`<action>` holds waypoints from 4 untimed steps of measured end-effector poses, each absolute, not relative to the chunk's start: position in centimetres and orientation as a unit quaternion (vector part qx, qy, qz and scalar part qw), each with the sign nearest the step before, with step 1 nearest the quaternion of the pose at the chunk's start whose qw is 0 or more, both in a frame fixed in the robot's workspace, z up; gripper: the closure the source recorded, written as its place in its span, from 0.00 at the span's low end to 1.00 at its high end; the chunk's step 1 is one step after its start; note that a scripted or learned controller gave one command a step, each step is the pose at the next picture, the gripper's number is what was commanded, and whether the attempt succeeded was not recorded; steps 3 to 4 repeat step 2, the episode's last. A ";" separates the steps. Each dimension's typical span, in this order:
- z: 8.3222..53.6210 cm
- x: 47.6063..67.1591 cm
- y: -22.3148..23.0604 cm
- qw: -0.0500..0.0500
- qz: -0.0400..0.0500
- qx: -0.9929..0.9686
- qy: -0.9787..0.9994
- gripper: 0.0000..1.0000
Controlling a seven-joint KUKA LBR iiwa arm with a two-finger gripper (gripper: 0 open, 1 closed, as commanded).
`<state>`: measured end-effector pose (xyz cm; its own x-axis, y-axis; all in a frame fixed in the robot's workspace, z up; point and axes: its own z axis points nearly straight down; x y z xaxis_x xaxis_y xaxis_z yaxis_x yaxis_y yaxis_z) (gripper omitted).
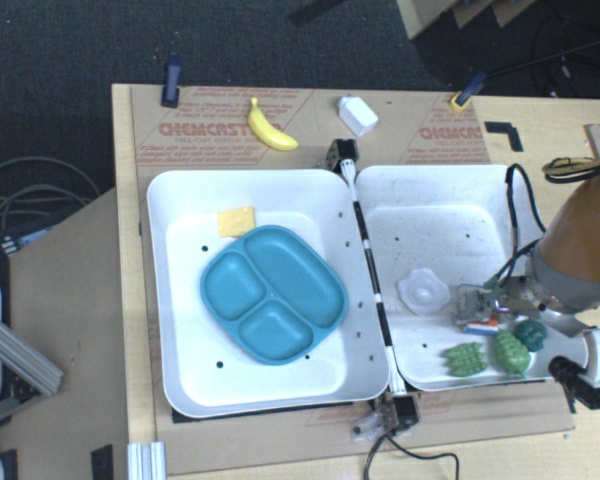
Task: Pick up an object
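Green toys (pixel 490 354) beside gripper (pixel 472 309) (right bin)

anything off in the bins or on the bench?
Mostly tidy. A banana and a small white block lie on the cardboard outside the bins, beyond the left bin. The blue divided tray sits askew in that bin, partly over a yellow sponge. No spills visible.

On the tabletop (pixel 130 268), the left bin (pixel 180 368) holds a blue divided plate (pixel 271 292) touching a small yellow block (pixel 236 221). The tool (pixel 477 308) sits low in the right bin (pixel 430 198), beside a clear cup (pixel 423 292) and above green toys (pixel 490 356). A banana (pixel 270 129) and white block (pixel 357 115) lie behind the bins.
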<state>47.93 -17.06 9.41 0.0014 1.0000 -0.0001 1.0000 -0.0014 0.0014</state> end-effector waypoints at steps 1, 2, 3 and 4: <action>22.4 51.8 -13.6 0.001 0.001 0.707 0.708 1.00; 22.9 51.4 -6.3 -0.001 0.000 0.707 0.707 1.00; 22.9 51.4 -6.3 -0.001 0.000 0.707 0.707 1.00; 22.9 51.4 -6.3 -0.001 0.000 0.707 0.707 1.00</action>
